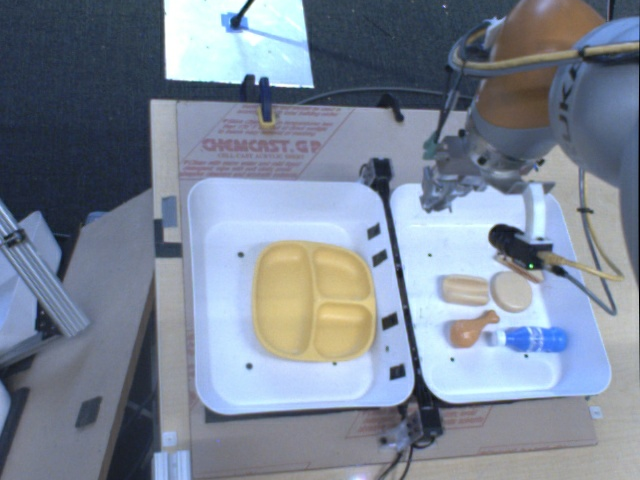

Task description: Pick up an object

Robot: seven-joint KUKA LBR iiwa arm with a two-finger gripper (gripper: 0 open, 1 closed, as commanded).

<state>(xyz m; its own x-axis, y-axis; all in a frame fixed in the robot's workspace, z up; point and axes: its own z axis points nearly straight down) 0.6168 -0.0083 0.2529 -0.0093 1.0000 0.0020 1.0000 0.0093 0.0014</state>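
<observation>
Grey arm [600, 88] with bulbous orange band [535, 43], yellow cable [540, 60] and metal hand [440, 193].

A: Any writing you can read on the bench?

B: One line. Red block letters on the brown protective sheet [262, 138] at the bench's far edge, behind the left bin [215, 298]. They read "CHEMCAST GP", or very near that.

A: Anything else on that sheet?

B: Smaller red lines above and below the big word, too fine to read. More red print shows at the near edge, under the bins, also unreadable.
</observation>
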